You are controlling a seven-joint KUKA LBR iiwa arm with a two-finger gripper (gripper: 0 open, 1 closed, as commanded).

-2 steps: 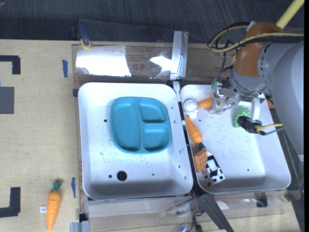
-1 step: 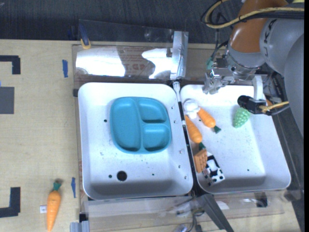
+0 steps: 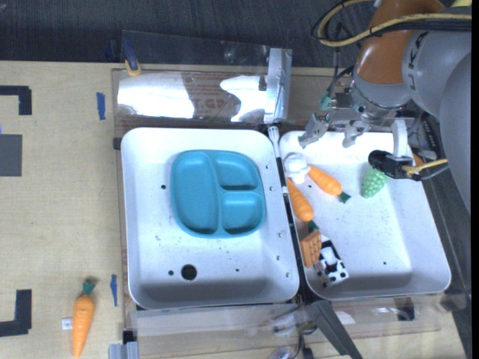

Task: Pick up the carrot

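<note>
- The pincer (image 3: pixel 333 131) sits at the upper right of the frame, over the top left corner of the right bin (image 3: pixel 419 268). Its two fingers are spread wide with nothing between them.
- There's a carrot (image 3: pixel 325 180) in the right bin just below the pincer, lying on a slant with its green tip toward lower right. Not touching the fingers.
- A second carrot (image 3: pixel 300 202) lies right along that bin's left wall, next to a small white thing (image 3: pixel 296 168) I can't really make out.
- Lower down the same wall: an orange ridged piece (image 3: pixel 311 247) and a black-and-white toy (image 3: pixel 332 264).
- A green bumpy item (image 3: pixel 373 183) sits to the right of the first carrot.
- The left bin (image 3: pixel 150 268) has a blue divided tray (image 3: pixel 218 192) in the middle.
- One more carrot (image 3: pixel 82 316) is out on the counter (image 3: pixel 52 200), bottom left corner of the frame, well apart from both bins.
</note>
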